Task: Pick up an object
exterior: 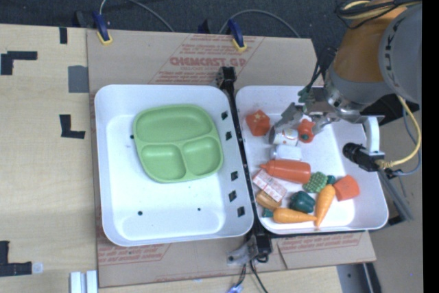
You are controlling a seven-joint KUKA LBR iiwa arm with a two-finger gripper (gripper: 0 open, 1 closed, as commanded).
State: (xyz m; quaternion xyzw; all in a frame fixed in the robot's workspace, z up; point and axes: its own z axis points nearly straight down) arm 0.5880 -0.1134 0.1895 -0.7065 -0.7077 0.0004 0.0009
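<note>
The arm comes in from the right and its gripper [293, 125] hangs low over the upper part of the right bin [374, 213]. The fingers [282, 121] stand apart, with nothing between them that I can make out. Just below them lies a small white object [287, 137], and a small red piece [306, 130] sits tight against the gripper's right side; whether either is touched I cannot tell. A red toy tomato [258, 122] lies to the left, near the bin's inner wall. Lower down are a long red-orange toy [286, 170], a pink-and-white packet [266, 184], two carrots [322, 202], a green leafy toy [316, 182], a dark teal piece [301, 202] and an orange block [346, 187], all crowded together. In the left bin [116, 209] rests a green divided plate [178, 142]. Both bins sit on a cardboard-covered surface [158, 51].
</note>
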